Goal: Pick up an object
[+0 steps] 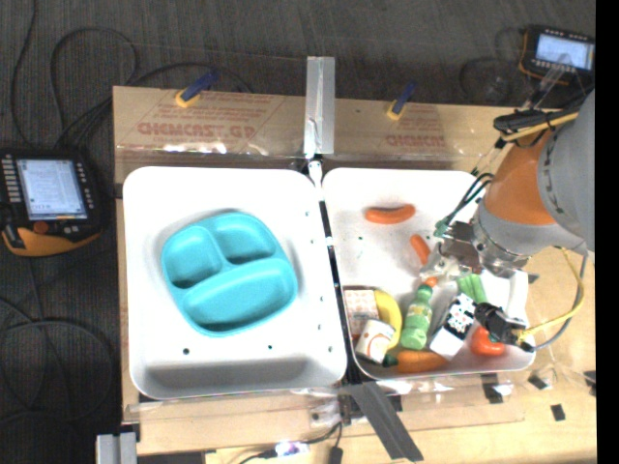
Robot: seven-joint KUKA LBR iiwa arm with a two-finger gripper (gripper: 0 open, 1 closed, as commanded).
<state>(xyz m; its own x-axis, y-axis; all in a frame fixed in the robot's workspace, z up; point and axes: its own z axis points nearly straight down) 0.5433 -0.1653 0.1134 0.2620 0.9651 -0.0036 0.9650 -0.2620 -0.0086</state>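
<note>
Two white bins side by side, seen from above at a slant. Left bin [145, 259]: a blue divided tray [229, 271]. Right bin [406, 187]: a sausage [390, 214] near the back, a small orange piece [419, 249] just in front of it; along the near wall a crowded heap of banana [389, 309], green bottle [419, 315], carrot [420, 361], a red piece [488, 343] and small packets. Arm [527, 201] reaching in from the right, gripper [462, 276] low over the heap's right side, beside the bottle. Finger opening hidden by the wrist, impossible to judge; nothing visibly held. Best approach probably: settle on one item, likely the bottle, straddle its narrow width, descend straight without nudging neighbours, close fully before lifting.
</note>
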